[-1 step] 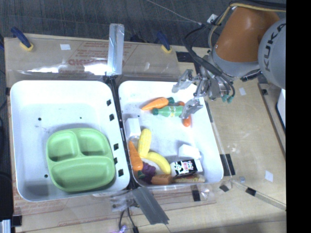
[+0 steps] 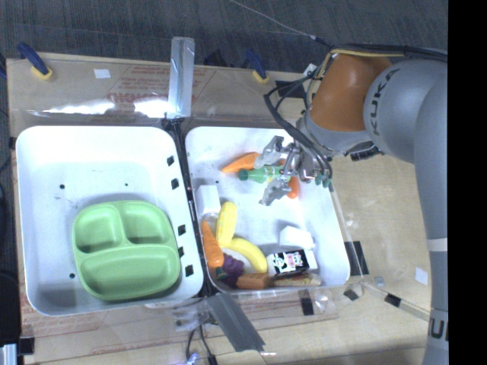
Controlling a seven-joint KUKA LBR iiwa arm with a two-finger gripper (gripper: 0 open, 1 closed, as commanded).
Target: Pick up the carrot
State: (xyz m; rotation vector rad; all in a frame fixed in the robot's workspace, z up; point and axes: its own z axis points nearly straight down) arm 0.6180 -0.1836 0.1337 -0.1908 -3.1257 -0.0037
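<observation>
Pincer (image 2: 280,179) low in right bin (image 2: 335,211), fingers apart, gripping nothing; carrot (image 2: 241,162) just left, ready for grasping.

Table (image 2: 380,226): two bins side by side. Left bin (image 2: 46,150): divided plate (image 2: 125,249) at 6 o'clock. Right bin (image 2: 335,226): carrot (image 2: 242,162) at 12 o'clock, bottle (image 2: 262,175) just beside it toward 3 o'clock; gripper (image 2: 278,188) over the bottle's right end. Cup (image 2: 208,198) at 9 o'clock. Banana (image 2: 236,238) near centre. Second carrot (image 2: 211,248) along the left wall. Carton (image 2: 289,262) at 5 o'clock.
</observation>
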